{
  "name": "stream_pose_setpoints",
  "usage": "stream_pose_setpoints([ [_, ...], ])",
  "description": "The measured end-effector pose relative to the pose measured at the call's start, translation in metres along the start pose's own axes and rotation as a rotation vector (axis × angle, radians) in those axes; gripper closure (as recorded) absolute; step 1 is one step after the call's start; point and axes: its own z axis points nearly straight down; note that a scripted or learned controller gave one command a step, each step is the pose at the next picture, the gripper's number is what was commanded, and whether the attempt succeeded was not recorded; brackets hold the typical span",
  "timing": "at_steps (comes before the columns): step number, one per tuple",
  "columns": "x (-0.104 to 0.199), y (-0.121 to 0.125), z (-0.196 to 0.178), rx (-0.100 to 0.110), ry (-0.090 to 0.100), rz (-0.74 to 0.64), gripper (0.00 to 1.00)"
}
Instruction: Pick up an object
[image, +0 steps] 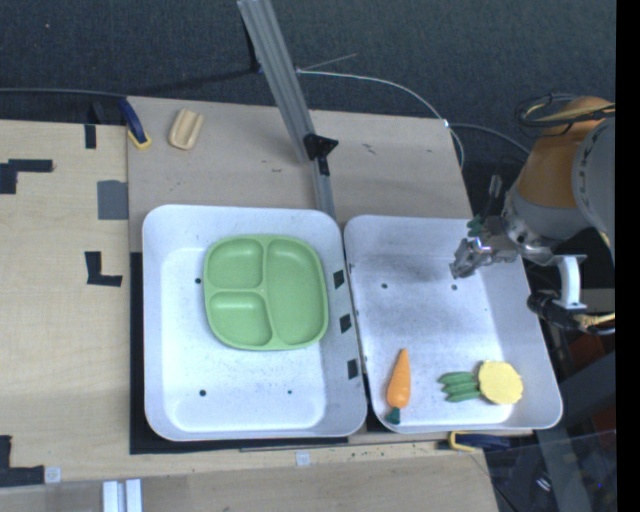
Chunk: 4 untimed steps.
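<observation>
The gripper hangs over the upper right of the right bin; its grasp cannot be told. A carrot, a green pod and a yellow piece lie at lower right. A green plate sits in the left bin.

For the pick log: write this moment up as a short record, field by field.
left bin: green divided plate
right bin: carrot, green pea pods, yellow round piece, all along the near edge
gripper: over the far right part of the right bin, apart from all three items; nothing seen held
bench outside bins: small tan object at far left
task status: no object picked yet
</observation>
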Motion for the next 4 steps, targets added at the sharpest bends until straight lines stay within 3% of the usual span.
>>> stream_pose_setpoints([
  [2,0.001,0.002,-0.085,-0.002,0.0,0.0,1.0],
  [4,0.103,-0.011,-0.068,0.005,0.003,-0.004,1.0],
])
